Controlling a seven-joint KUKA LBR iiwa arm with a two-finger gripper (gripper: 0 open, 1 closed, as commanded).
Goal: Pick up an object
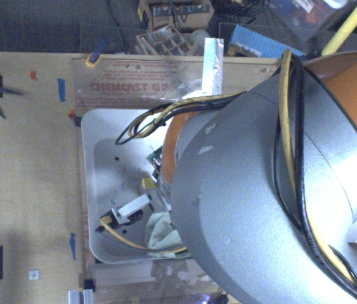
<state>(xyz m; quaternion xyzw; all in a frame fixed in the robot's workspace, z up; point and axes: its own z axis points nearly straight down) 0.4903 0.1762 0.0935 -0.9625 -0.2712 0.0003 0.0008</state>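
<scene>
The grey arm (260, 189) is seen reaching over the white bin (96, 170), its gripper (160, 194) largely hidden, so its state cannot be told. A pale green cloth (161, 230) is pictured just beside the gripper on the near side, and a small yellow object (148, 183) close at its left.

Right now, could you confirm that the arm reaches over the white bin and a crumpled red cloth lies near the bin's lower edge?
Not quite: the cloth is pale green, not red. The camera view shows it crumpled near the lower edge of the white bin, with the arm reaching over that bin.
</scene>
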